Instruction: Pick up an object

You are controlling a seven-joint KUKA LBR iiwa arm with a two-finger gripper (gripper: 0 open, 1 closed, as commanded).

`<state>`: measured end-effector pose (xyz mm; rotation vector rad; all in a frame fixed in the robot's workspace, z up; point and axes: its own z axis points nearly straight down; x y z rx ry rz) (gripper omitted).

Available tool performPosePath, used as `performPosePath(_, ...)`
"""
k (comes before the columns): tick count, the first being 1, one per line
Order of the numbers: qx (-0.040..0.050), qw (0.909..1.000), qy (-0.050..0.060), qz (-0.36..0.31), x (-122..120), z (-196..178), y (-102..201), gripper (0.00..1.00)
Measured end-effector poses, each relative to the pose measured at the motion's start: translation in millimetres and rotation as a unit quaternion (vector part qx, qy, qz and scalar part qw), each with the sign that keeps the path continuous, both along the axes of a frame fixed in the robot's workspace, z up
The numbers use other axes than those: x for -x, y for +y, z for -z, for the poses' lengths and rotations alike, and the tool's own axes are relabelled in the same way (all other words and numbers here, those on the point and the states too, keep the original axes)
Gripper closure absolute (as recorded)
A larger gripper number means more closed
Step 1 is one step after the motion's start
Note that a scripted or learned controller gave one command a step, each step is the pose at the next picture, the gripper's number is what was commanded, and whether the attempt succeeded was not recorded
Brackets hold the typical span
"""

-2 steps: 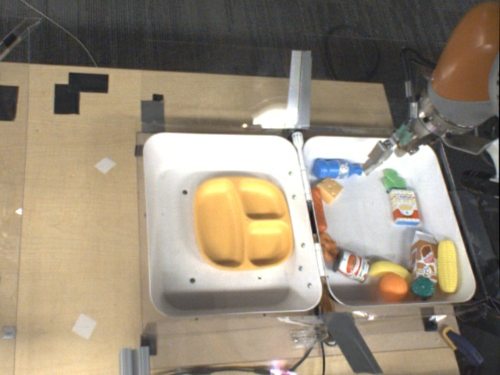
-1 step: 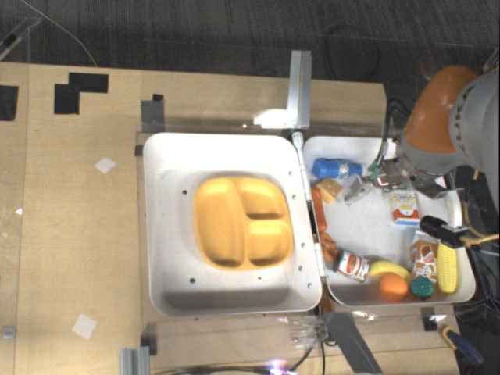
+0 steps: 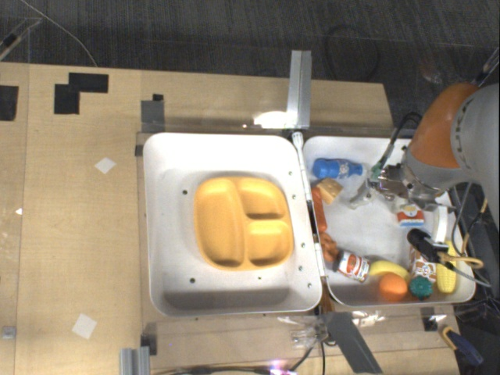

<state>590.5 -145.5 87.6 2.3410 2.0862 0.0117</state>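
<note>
My gripper [image 3: 362, 191] hangs over the upper middle of the right bin [image 3: 355, 233], with nothing visibly held in it. The grey arm with its orange band [image 3: 437, 135] comes in from the right. A blue bottle [image 3: 337, 168] lies just up and left of the gripper. A tan bread piece [image 3: 328, 190] sits close to its left side. A small white and red carton [image 3: 410, 216] lies to its right.
Along the right bin's left wall lies a long orange sausage [image 3: 316, 209]. Near the front are a red can [image 3: 353, 266], banana [image 3: 388, 269], orange [image 3: 393, 287], teal ball [image 3: 421, 287] and corn [image 3: 446, 276]. The left bin [image 3: 160, 209] holds a yellow divided tray [image 3: 241, 221].
</note>
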Motion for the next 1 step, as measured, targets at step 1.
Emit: performPosePath(1, 0.0007, 1.0, -0.001, 0.008, -31.7, 0.2, 43.9, 0.0)
